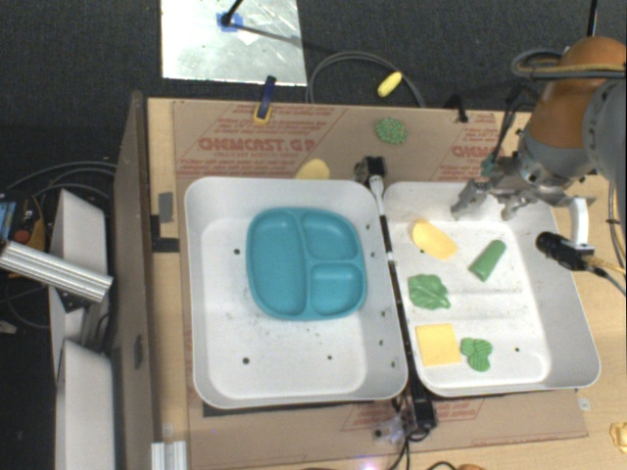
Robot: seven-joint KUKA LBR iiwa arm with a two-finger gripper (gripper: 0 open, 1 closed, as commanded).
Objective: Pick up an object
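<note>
My counter (245, 145) is matt brown board with red print. Both bins, the left bin (211, 292) and the right bin (558, 341), look like smooth white plastic, slightly glossy. The teal tray (304, 262) seems smooth plastic too. A foil-like sheet (230, 27) shines crinkled beyond. My wrist (549, 155) looks like grey metal.

Teal divided plate (306, 263) in 1 white bin (220, 360); yellow pieces (434, 240), green pieces (487, 259) in the other white bin (563, 351)

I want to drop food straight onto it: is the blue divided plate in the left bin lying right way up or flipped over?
Right way up. The blue plate lies flat, its three compartments facing up between raised ridges.
</note>
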